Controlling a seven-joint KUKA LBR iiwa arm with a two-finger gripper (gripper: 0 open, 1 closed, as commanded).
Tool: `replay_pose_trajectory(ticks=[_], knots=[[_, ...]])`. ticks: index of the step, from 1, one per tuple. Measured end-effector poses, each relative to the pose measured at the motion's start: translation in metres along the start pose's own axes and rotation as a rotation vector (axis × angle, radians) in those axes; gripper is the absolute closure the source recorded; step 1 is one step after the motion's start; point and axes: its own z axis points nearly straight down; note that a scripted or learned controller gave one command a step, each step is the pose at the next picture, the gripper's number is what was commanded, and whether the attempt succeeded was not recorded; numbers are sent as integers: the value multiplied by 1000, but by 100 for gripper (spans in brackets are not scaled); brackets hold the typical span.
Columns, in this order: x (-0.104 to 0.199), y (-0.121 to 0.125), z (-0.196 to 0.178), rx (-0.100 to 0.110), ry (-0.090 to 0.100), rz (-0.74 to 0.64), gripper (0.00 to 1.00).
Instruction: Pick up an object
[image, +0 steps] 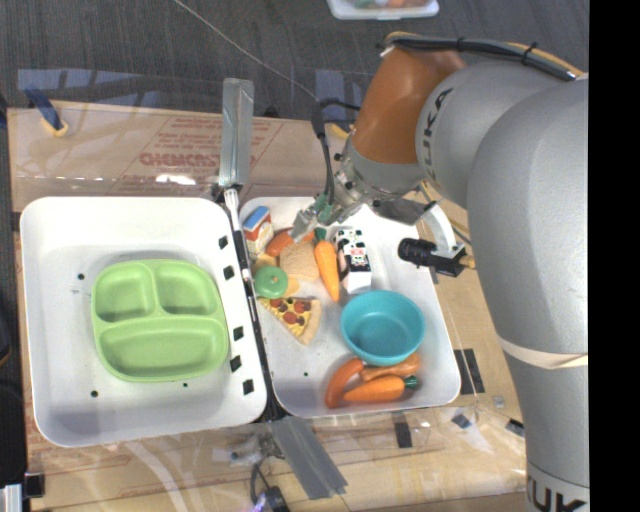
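Note:
My gripper hangs over the back of the right bin, its tips just above the upper end of an orange carrot and next to a bread-like piece. Nothing shows between its tips. Around it lie a small carton, a black-and-white cow-patterned block, a green round piece and a pizza slice. A teal bowl sits toward the front. Beside it lie another carrot and an orange curved piece.
The left bin holds a green divided plate. A grey divider with black clips runs between the bins. The bulky arm covers the right side of the bench. A white tray sits at the far top edge.

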Motion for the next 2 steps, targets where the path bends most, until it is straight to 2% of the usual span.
replay_pose_trajectory(ticks=[1, 2], knots=[[0, 0, -9, 2, -1, -7, 100], [-49, -3, -80, 2, -1, 33, 100]])
